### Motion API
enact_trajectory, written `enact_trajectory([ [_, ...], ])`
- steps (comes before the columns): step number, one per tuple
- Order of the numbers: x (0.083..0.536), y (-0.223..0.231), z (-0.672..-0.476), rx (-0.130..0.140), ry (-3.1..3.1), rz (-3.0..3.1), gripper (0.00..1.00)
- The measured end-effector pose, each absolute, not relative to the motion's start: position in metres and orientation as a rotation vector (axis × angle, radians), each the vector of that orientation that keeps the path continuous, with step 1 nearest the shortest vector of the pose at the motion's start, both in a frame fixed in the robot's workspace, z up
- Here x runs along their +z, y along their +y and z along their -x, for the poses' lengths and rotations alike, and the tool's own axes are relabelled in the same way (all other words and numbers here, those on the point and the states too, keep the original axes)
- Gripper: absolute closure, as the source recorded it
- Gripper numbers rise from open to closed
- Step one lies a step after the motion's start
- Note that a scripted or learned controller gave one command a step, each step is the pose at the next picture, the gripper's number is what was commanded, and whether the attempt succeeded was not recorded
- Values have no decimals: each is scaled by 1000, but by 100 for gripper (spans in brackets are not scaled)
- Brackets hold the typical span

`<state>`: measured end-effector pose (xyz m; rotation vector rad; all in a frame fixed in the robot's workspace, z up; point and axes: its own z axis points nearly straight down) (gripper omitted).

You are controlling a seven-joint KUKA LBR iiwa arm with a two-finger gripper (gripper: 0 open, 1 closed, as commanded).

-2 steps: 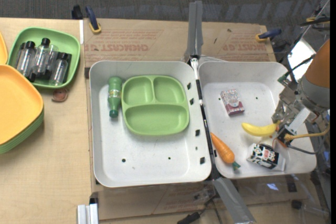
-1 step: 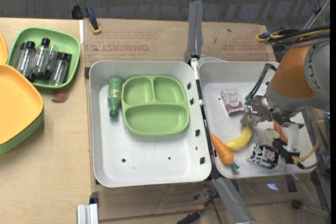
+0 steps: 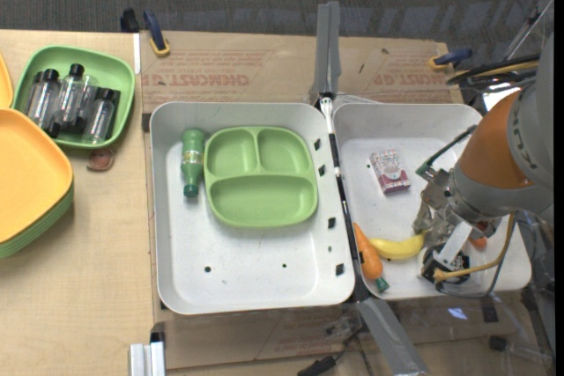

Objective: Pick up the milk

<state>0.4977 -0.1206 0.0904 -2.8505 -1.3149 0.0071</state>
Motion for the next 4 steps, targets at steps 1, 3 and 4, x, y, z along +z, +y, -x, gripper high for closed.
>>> enact_trajectory([
  [1,169,-111,-541,7,-1448,2787,100],
  [3,190,-58,-517,6,-1304,2858,100],
  [4,209,-78,-477,10,-878,3015,100],
])
